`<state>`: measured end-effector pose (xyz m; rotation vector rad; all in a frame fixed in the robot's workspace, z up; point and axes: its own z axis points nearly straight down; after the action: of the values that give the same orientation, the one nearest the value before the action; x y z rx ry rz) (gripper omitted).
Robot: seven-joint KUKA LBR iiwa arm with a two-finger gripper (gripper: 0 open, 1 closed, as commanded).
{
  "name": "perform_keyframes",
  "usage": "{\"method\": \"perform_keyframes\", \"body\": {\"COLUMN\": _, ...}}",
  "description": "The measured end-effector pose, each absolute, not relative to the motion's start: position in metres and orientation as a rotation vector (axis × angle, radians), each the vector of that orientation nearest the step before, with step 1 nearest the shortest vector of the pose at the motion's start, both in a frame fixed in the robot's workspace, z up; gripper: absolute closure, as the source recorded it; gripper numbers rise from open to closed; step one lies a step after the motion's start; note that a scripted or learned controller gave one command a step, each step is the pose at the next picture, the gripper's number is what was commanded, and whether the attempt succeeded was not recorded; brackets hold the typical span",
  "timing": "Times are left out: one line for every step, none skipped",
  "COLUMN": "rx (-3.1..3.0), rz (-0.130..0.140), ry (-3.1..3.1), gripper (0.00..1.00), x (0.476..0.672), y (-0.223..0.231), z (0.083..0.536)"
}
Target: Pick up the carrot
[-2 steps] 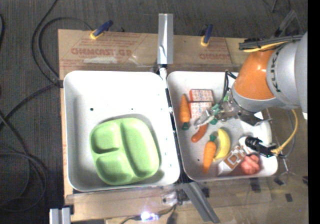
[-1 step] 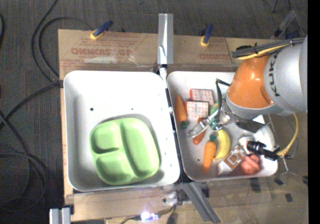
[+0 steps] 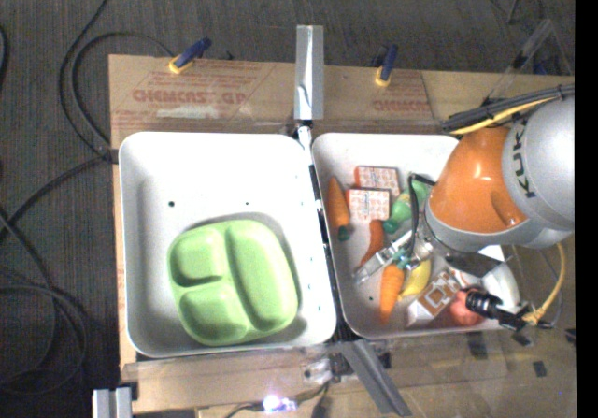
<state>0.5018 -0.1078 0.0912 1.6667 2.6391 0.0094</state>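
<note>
The arm (image 3: 505, 187) loomed over the right bin (image 3: 439, 143). Its gripper (image 3: 385, 262), whose state I couldn't tell, hovered by a carrot (image 3: 390, 287) at six o'clock; crowding toys risked a mis-grab.

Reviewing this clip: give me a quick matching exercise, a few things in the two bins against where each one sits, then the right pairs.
Things:
1. green divided plate
2. carrot by the divider
3. carrot near the gripper
4. two patterned blocks

Places:
A. right bin, near its front edge
B. left bin
C. right bin, toward its back
D. right bin, along its left wall

Pairs: 1-B, 2-D, 3-A, 4-C
</note>
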Motion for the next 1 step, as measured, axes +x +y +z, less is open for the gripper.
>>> {"method": "perform_keyframes", "body": {"rx": 1.567, "rz": 0.001, "ry": 2.723, "gripper": 0.0, "x": 0.5045, "y": -0.0882, "z": 0.1833}}
